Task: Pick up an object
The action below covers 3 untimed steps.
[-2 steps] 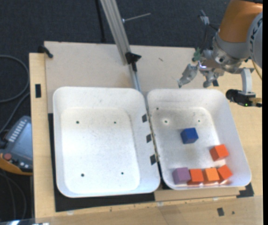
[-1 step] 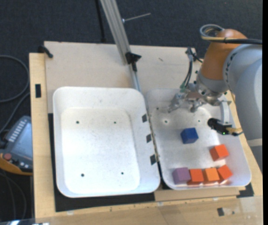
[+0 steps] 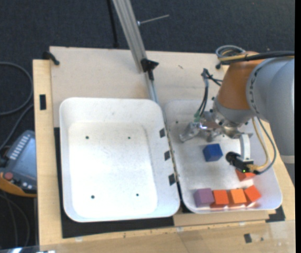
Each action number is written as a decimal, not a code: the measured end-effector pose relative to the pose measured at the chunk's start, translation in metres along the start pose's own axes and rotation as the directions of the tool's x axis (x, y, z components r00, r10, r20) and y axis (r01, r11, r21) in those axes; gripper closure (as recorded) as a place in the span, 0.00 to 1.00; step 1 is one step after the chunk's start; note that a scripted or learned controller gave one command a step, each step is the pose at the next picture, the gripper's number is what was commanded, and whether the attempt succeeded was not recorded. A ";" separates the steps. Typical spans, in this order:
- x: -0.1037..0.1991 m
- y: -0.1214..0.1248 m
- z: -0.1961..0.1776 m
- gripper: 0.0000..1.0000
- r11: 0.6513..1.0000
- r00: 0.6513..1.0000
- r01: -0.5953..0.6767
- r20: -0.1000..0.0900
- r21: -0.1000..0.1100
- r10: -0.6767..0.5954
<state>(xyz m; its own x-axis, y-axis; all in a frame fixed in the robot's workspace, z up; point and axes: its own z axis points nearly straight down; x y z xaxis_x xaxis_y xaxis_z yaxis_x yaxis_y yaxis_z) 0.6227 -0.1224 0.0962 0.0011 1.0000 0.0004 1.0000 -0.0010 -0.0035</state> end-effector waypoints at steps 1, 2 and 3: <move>-0.003 -0.061 -0.001 0.00 1.000 1.000 -0.001 0.002 -0.003 0.001; -0.009 -0.123 -0.002 0.00 1.000 1.000 -0.002 0.001 -0.001 0.002; -0.060 -0.138 -0.132 0.00 1.000 1.000 -0.001 0.006 -0.014 0.001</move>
<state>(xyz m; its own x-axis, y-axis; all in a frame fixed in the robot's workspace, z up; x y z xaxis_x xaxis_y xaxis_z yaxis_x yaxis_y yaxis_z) 0.4856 -0.1823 0.2289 0.0020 1.0000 -0.0059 0.9999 -0.0020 0.0105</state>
